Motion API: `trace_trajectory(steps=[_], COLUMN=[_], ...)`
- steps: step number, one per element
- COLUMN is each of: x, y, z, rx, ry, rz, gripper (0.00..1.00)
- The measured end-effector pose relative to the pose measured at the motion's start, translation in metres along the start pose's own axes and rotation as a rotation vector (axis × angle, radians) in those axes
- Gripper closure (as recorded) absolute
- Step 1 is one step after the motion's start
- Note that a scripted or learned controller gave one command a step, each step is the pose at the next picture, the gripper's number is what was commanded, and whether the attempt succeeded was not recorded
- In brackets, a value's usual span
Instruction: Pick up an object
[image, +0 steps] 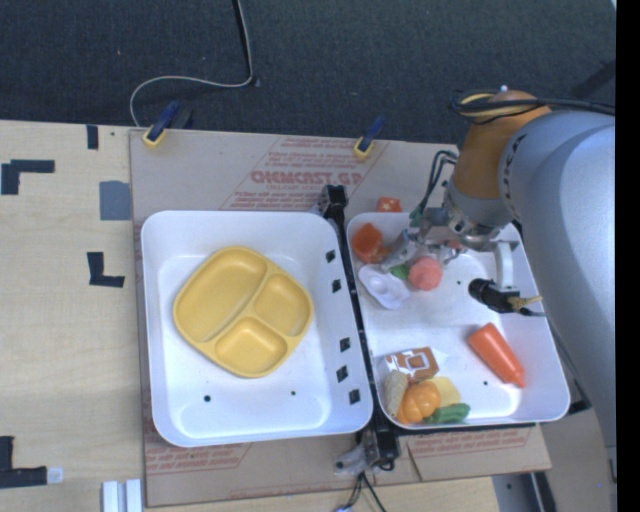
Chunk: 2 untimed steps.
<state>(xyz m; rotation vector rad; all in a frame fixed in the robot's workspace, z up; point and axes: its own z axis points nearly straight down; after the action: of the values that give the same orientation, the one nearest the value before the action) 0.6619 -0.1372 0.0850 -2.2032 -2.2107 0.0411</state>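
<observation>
Here the hand (425, 250) hangs low over the right bin (540, 400), just above a pink ball (427, 273); its grip cannot be told.

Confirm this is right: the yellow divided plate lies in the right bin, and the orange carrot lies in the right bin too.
One part is wrong. The yellow divided plate lies in the left bin, not the right one, as the camera view shows. The rest stands: the orange carrot lies in the right bin, near its right wall.
</observation>
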Motion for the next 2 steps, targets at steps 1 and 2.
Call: trace_trajectory(steps=[1,2], x=[0.020,0.019], y=[-0.027,0.003], z=[0.000,0.001], rx=[-0.034,-0.006], ry=[0.001,0.004], rz=[0.004,-0.004], gripper=[0.00,0.00])
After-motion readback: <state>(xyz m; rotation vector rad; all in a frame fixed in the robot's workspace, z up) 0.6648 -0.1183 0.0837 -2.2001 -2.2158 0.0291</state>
